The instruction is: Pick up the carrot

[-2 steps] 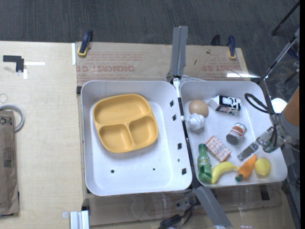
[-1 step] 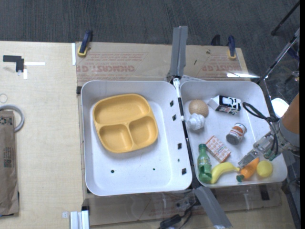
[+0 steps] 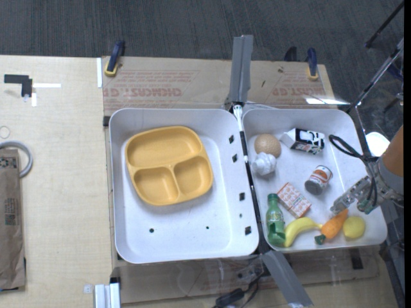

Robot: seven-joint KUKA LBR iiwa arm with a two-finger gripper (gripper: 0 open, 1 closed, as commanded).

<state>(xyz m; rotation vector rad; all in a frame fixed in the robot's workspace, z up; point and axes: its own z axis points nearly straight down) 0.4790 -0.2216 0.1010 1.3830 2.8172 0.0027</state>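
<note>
Grey arm (image 3: 393,178), orange band, metallic tool (image 3: 347,201)

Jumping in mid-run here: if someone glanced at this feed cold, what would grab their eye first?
Probably the big yellow divided plate, alone in the left bin. Next, the clutter in the right bin: the orange carrot lies near the front edge between a banana and a lemon, with the gripper just above it.

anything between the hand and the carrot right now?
Nothing visible. The hand sits just above and right of the carrot in the right bin. The banana lies left of the carrot, the lemon right, neither in between.
</note>
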